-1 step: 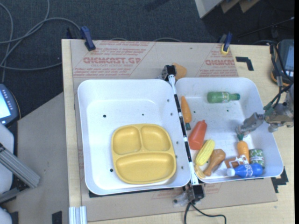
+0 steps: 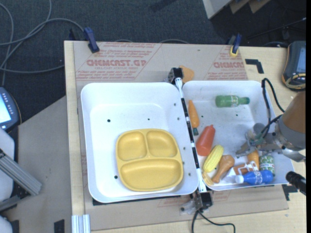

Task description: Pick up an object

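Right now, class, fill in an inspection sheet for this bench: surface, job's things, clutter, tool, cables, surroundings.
Surface: cardboard-covered bench bearing two white bins, held by blue clamps.
Job's things: right bin holds a green bottle, carrot, red bottle, corn, drumstick, blue bottle.
Clutter: yellow divided tray in left bin.
Tool: the tool is low over the right bin's right side; grip unclear.
Cables: black cable along the right bin's rim; grey cables on floor.
Surroundings: dark carpet.

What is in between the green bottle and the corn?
The red bottle lies roughly between the green bottle and the corn, in the camera view.
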Robot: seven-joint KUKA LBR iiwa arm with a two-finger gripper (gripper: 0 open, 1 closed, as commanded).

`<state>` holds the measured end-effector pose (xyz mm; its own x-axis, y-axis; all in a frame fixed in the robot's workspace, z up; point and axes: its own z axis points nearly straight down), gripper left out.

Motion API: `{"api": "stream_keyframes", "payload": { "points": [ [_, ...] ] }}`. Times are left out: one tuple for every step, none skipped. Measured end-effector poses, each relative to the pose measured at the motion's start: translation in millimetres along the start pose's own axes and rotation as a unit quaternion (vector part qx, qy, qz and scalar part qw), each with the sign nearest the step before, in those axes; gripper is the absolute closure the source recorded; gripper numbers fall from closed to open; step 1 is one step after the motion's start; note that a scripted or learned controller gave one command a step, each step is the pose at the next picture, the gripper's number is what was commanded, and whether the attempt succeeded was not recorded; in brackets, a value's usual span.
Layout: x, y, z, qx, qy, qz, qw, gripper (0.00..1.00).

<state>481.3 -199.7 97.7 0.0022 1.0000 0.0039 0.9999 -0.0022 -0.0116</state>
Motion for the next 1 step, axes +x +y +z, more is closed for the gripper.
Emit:
{"api": "stream_keyframes", "payload": {
  "points": [
    [-0.6,3.9,-18.7,-0.008,-0.003,0.000,1.0000,1.00]
  ]
}}
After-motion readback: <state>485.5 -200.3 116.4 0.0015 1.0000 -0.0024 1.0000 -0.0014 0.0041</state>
